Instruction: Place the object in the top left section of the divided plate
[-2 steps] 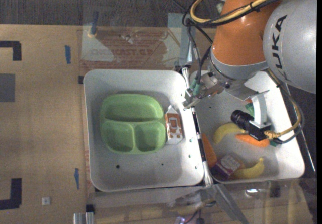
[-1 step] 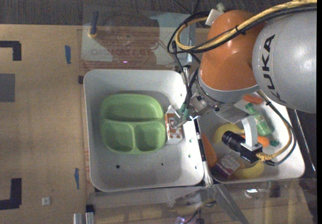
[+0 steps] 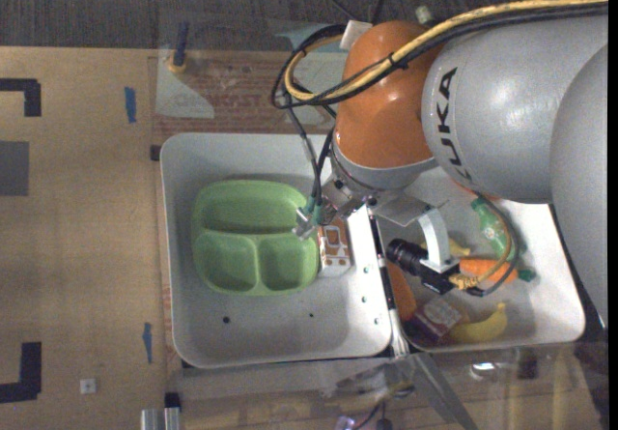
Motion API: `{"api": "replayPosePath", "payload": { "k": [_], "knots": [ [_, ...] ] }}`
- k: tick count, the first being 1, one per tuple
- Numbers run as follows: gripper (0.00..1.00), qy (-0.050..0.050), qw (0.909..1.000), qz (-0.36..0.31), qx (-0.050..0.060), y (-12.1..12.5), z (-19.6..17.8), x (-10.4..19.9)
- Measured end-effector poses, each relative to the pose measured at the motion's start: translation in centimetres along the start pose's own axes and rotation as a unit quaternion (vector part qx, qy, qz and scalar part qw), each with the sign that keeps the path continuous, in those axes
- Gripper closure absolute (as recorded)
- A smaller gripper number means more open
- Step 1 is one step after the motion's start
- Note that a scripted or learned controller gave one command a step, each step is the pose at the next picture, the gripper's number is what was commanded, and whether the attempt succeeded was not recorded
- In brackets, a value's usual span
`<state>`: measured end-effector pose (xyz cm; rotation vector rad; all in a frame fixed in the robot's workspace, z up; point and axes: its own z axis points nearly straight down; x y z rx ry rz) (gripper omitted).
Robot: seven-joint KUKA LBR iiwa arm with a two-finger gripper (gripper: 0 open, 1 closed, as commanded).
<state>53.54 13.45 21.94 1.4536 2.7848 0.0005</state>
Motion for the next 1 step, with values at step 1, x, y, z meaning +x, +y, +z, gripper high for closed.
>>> {"api": "replayPosePath", "payload": {
  "k": [1],
  "knots": [
    [0.00, 0.000, 1.0000, 0.000, 0.000, 0.01, -0.01, -0.01]
  ]
}}
